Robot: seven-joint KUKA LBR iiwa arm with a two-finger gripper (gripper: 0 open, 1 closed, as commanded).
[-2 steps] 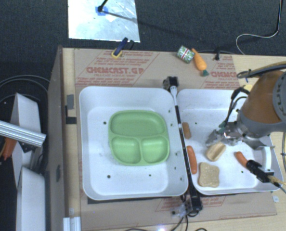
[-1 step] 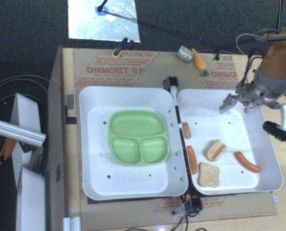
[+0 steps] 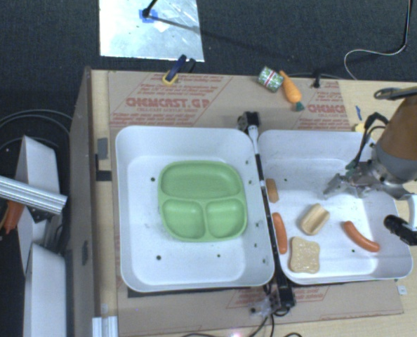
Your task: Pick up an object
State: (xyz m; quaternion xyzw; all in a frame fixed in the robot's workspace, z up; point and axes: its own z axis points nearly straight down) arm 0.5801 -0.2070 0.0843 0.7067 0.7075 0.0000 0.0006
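Fingers [image 3: 338,186] of the gripper reach into the right bin [image 3: 335,149] from the right edge, low over its white floor. Whether they are spread or closed cannot be told from this slant, and nothing shows between them.

Nearest to them lies a pale bread roll [image 3: 314,219], down and to the left, close but apart. A sausage [image 3: 360,236] lies below and slightly right of the fingers, near the bin's right side. A slice of toast [image 3: 305,255] rests near the front rim, just below the roll. A second sausage [image 3: 280,232] lies lengthwise along the bin's left wall, and a small orange-brown piece [image 3: 271,189] sits higher up against the same wall. All five are well inside the right bin and none touches the fingers.

In the left bin [image 3: 135,188] sits a green divided plate [image 3: 202,201] with one wide compartment and two smaller ones, roughly centred.

On the surface [image 3: 215,97] behind the bins lie a toy carrot [image 3: 290,90] and a small green can [image 3: 269,78], touching or just beside each other, and a yellow and blue clip [image 3: 175,71] farther left.
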